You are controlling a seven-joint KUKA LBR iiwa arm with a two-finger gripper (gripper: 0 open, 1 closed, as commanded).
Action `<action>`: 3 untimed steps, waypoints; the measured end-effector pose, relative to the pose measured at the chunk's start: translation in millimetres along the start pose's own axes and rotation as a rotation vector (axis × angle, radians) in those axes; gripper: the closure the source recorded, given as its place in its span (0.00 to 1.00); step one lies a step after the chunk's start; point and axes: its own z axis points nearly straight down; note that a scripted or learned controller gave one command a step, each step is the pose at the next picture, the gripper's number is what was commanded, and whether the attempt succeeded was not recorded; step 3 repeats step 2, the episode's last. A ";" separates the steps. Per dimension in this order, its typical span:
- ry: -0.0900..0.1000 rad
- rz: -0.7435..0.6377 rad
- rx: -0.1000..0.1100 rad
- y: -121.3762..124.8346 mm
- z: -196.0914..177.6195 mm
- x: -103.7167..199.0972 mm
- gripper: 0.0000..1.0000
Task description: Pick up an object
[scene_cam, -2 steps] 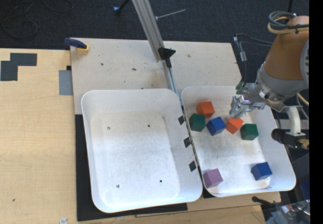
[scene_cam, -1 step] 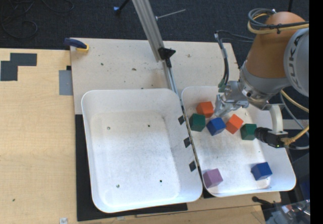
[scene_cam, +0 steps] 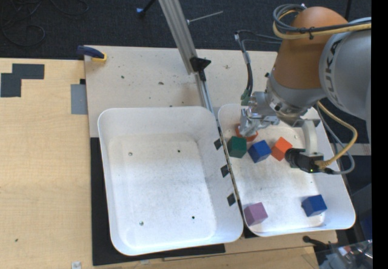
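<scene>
The gripper (scene_cam: 248,125) is seen low in the right bin (scene_cam: 339,220), near its far left corner, just above a green cube (scene_cam: 237,147) that lies beside the bin's left wall; whether anything is clamped cannot be told. A blue cube (scene_cam: 259,151) and an orange cube (scene_cam: 281,148) crowd the cube's right side. Freer room is judged to lie nearer the camera, where a purple cube (scene_cam: 255,212) is found.

Arm bent down, gripper (scene_cam: 247,130) pointing downward.
</scene>
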 end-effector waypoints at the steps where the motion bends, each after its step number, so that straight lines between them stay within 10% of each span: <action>1: 0.000 0.000 0.000 16.3 4.1 55.3 1.00; 3: -0.001 0.000 0.004 14.9 20.0 107.1 1.00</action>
